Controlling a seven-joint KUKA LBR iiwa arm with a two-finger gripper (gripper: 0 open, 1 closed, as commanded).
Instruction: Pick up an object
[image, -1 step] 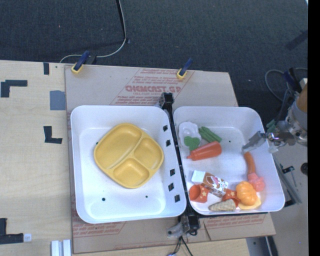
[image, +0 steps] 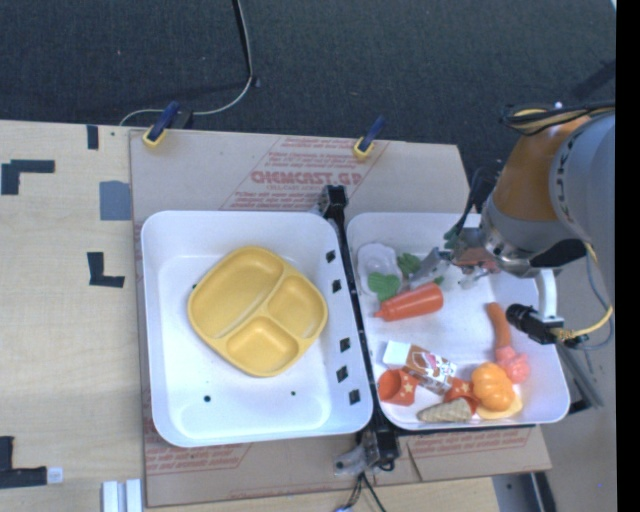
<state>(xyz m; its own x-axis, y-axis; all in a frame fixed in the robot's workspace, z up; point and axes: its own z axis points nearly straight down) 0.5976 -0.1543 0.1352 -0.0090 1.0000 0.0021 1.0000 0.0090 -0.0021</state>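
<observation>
Carrot (image: 411, 302), orange with green top, lies beside end effector (image: 437, 262); grip state unclear.

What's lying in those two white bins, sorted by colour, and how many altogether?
Yellow: 1, the divided plate in the left bin.
Orange or red: 5 in the right bin: carrot, orange fruit, red cup, pink-tipped stick, snack packet.
Green: 1, leafy piece.
Tan: 1, cone.
Total: 8 that I can tell apart.
</observation>
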